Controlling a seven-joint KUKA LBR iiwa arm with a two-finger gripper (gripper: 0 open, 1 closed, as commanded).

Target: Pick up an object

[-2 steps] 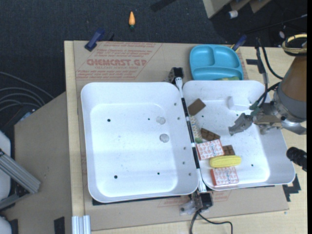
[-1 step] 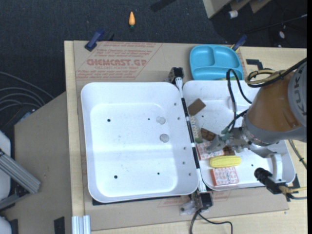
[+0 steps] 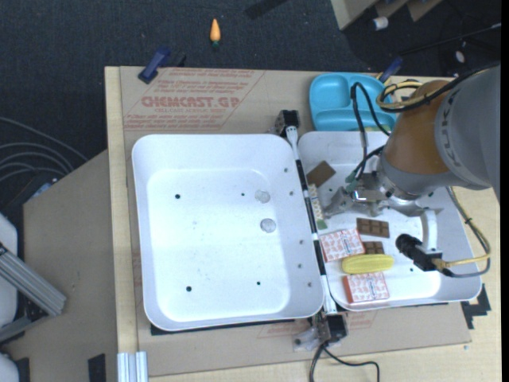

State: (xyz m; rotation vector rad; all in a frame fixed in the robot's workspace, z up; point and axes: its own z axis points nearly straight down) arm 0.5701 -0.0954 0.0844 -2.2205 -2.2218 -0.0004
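The right bin (image 3: 453, 289) holds several small things. A brown square card (image 3: 320, 172) lies near its back left corner. A dark brown chocolate bar (image 3: 372, 228) sits mid-bin, with a red and white packet (image 3: 340, 243) just left of it. A yellow banana-shaped piece (image 3: 367, 263) lies in front of those, and a second red and white packet (image 3: 367, 288) rests at the front edge. My gripper (image 3: 347, 200) hangs low over the bin, between the brown card and the chocolate bar, under the orange-banded wrist (image 3: 413, 138). Nothing shows between its tips.
The left bin (image 3: 151, 165) has two small grey round spots (image 3: 266, 212) near its right wall. A light blue tray (image 3: 342, 102) stands behind the right bin. A blue clip (image 3: 153, 66) and an orange bit (image 3: 215, 30) lie beyond the bench.
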